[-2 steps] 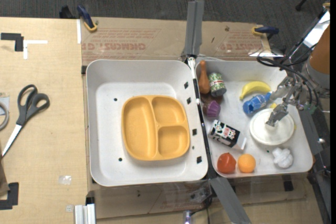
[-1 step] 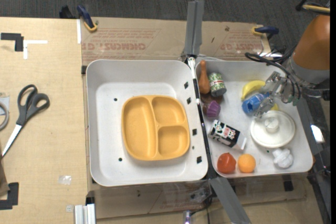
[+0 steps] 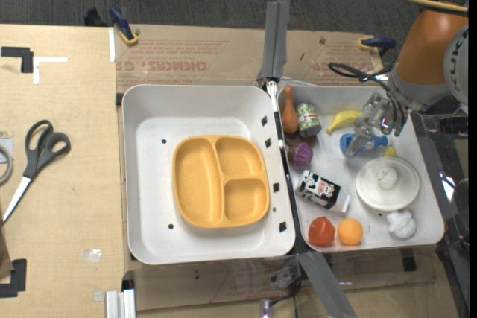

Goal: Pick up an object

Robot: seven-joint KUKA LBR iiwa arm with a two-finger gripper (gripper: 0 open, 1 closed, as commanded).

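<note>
We take the white bowl (image 3: 387, 184), lying upside down in the right bin (image 3: 425, 160), as our landmark. The tool (image 3: 370, 132) sits just above and to the left of it, low in the bin, right over a small blue object (image 3: 356, 143) that lies between the bowl and a yellow banana (image 3: 344, 120). We cannot tell how the tool is set or whether it has hold of anything; the metal parts blur into the blue piece beneath them. They look to be touching or nearly so, but we cannot see it gripped.

Left of the bowl lies a black-and-white carton (image 3: 320, 190). Below and left of the bowl sit a red tomato (image 3: 321, 231) and an orange (image 3: 350, 232), side by side, and a small white lump (image 3: 401, 224) rests just below the bowl. Further left and above are a purple piece (image 3: 301, 154), a green can (image 3: 307, 118) and an orange carrot (image 3: 288, 110) by the bin's left wall. Well to the left of the bowl, the other bin (image 3: 141, 160) holds a yellow divided plate (image 3: 221, 181); scissors (image 3: 36, 153) lie on the counter (image 3: 59, 234) beyond.

We judge the task to be at the reach-and-grasp stage: the arm is down at a candidate, nothing is visibly lifted, and every object rests in its bin. Securing a grip and raising the piece is left.
</note>
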